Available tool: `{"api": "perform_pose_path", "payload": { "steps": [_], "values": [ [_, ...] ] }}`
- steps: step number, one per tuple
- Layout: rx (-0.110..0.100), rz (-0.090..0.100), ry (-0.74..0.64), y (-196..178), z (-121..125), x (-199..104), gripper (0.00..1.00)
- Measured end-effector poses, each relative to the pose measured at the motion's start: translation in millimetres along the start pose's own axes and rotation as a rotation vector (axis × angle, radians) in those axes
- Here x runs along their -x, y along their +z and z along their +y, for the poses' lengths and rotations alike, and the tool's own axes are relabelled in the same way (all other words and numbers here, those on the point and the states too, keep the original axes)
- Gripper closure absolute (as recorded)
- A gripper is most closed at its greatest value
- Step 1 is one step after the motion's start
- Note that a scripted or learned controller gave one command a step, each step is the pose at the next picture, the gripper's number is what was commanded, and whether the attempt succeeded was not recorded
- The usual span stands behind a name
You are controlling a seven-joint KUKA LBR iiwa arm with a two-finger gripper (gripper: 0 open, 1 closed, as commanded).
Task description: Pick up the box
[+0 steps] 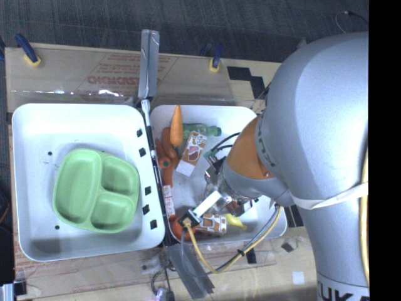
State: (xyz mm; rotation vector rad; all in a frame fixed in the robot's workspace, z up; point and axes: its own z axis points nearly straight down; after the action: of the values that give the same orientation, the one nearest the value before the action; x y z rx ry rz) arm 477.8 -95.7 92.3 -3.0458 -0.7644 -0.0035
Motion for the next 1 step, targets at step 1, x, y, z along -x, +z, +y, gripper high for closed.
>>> {"api": "perform_pose_path", "payload": {
  "steps": [1],
  "values": [
    [-0.004,-0.004,0.201,-96.5,46.1,25.9,1.0]
  ]
}}
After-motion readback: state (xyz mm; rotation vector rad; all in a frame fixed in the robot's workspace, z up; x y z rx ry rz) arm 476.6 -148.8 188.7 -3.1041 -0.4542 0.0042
